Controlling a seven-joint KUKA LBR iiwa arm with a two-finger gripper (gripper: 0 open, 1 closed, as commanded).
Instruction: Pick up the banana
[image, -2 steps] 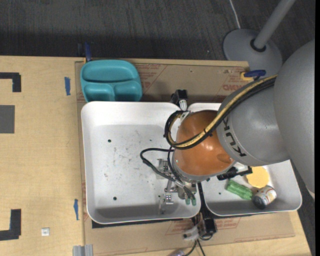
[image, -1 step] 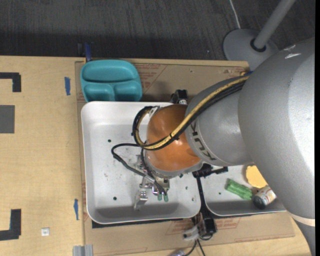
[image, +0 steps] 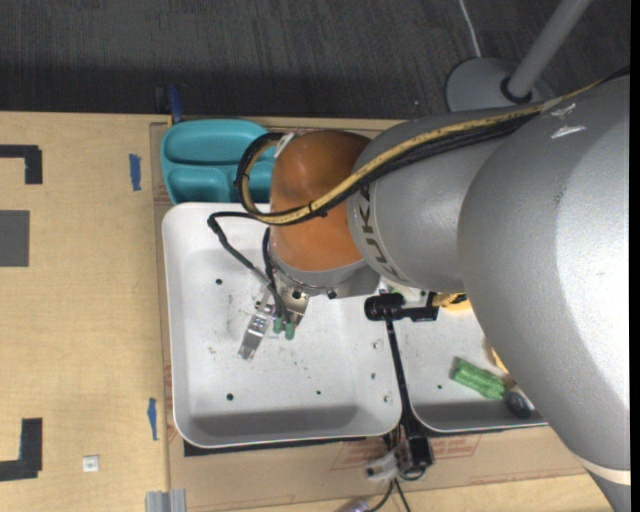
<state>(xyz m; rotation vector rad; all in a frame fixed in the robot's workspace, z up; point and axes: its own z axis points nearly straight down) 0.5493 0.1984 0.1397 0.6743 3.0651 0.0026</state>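
My arm (image: 480, 190) spans both bins, covering most of the right bin (image: 470, 425). My claw (image: 262, 330) hangs over the left bin (image: 200, 300); I cannot tell its state. A yellow sliver, possibly the banana (image: 452, 298), shows at the right bin's upper edge, above a green object (image: 476, 379).

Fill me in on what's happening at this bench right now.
A grey robot arm with an orange band reaches in from the right, its gripper low over the left bin, with nothing visible between its fingers. The task is picking up a banana; a small yellow patch peeks out under the arm at the right bin, possibly the banana, but too hidden to tell. A green object lies in the right bin. A teal tray sits beyond the left bin.
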